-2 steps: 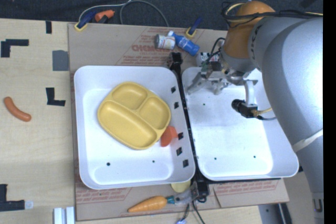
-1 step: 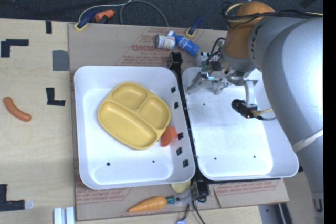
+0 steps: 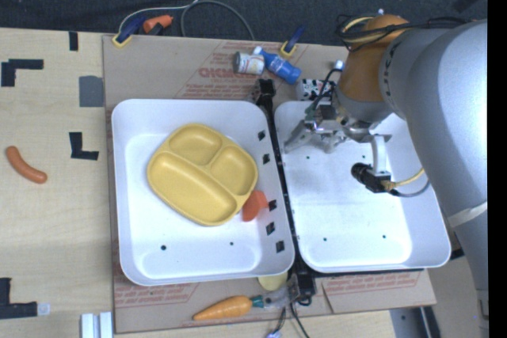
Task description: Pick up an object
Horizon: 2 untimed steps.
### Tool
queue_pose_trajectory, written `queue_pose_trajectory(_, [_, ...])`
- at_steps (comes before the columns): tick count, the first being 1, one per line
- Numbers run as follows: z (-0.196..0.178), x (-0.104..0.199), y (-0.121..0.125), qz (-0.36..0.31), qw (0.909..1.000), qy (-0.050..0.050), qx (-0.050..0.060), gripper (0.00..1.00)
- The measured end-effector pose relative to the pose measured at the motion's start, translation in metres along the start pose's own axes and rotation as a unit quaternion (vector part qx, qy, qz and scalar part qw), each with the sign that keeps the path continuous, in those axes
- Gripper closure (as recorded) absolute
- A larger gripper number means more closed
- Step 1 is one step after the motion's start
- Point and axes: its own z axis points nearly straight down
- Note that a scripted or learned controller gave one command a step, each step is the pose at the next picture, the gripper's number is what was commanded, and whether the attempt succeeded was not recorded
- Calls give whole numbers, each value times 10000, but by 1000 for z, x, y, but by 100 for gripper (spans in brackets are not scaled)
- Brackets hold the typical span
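Jaws' spacing cannot be told; the metal two-finger gripper (image 3: 310, 131) hangs at the back-left corner of the right shallow white bin (image 3: 360, 249), under the grey arm with orange band (image 3: 444, 99). Left shallow white bin (image 3: 139, 249) holds a yellow three-compartment plastic plate (image 3: 202, 172), slightly tilted. Small orange-red plastic piece (image 3: 253, 206) lies just against the plate's right edge, near the divider between both bins.

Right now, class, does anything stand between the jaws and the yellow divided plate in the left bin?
Yes. The gripper sits over the right bin, while the yellow divided plate lies in the left bin. Between them run the two bins' adjoining rims, with black clips along that seam.
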Motion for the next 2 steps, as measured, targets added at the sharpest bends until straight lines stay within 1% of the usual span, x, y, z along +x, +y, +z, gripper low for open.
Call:
queue_pose_trajectory(1, [1,-10,28,-10,10000,15,5,0])
queue_pose_trajectory(2, [0,-1,4,1,10000,0,1,0])
